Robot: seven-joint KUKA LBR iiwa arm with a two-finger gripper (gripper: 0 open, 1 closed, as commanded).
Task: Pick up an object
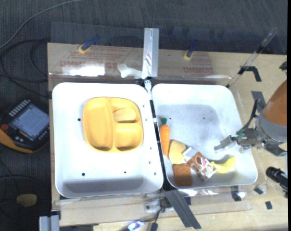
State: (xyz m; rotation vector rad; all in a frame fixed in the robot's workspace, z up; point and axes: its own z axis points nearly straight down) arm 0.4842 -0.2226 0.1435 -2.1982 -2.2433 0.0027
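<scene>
The right bin (198, 105) holds several toy foods along its front. An orange carrot (164, 133) lies by the left wall, with a yellow cheese wedge (176, 150) beside it. A brown loaf-like piece (182, 173) sits in front of the wedge. A small brown-and-white carton (201, 164) and a yellow banana (225, 164) lie to its right. My gripper (222, 145) reaches in from the right rim and hangs just behind and above the banana. Nothing shows in its grasp.
The left bin (68, 172) holds a yellow divided tray (104, 126) with a tan bun (124, 114) in its upper right compartment. A handheld pendant (22, 124) lies on the floor at left. The arm's orange band (281, 105) stands over the bench's right edge.
</scene>
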